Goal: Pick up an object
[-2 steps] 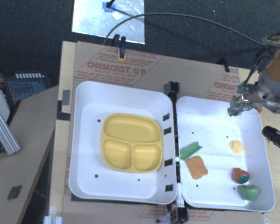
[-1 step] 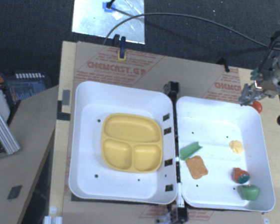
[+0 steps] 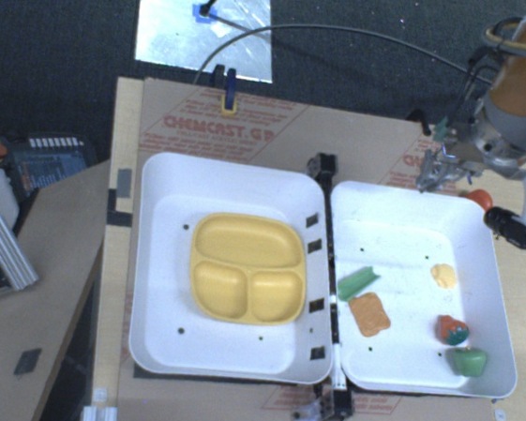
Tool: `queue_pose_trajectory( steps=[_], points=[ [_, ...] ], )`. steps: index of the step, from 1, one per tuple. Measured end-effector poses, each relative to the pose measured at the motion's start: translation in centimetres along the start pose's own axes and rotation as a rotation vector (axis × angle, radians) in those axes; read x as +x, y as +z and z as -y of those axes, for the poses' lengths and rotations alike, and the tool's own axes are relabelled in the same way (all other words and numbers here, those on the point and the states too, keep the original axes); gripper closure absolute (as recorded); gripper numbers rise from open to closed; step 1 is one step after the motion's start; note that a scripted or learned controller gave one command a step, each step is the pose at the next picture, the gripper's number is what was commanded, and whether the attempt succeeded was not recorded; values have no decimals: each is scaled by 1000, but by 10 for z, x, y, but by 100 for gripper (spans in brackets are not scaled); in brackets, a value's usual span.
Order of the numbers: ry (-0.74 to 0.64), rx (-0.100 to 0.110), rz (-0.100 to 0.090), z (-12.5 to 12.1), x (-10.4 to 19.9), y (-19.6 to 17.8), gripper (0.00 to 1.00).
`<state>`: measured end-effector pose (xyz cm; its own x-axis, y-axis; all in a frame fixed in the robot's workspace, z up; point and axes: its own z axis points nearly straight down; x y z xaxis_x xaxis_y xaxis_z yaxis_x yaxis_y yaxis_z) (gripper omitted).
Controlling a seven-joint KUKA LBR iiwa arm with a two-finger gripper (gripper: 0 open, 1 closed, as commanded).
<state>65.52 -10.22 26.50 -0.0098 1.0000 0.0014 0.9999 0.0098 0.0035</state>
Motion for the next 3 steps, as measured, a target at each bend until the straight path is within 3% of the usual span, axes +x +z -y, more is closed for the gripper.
queue_pose_trajectory(
  steps=[2, 3],
  points=[
    [1, 3, 0, 6, 97, 20, 100],
    [-1, 2, -1, 6, 160, 27, 100]
  ],
)
